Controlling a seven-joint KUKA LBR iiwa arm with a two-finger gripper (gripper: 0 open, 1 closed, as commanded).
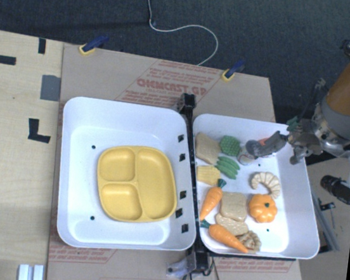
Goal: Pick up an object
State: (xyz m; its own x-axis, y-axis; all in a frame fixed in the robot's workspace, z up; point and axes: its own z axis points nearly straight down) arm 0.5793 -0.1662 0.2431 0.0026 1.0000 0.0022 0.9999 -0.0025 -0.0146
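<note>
Over the right shallow white bin [301, 204], twelve o'clock edge.
My two-finger gripper [255, 150] hangs low at the bin's eleven o'clock; fingers' state: cannot tell. Round orange plastic pumpkin [262, 208] sits at its five o'clock, apart.

A wooden bench [8, 146] bears cardboard sheet [169, 84] under two white bins [80, 130].

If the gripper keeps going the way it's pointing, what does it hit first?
The gripper points left across the right bin. Likely first is the green broccoli-like piece just ahead, though its height above the toys is unclear.
</note>
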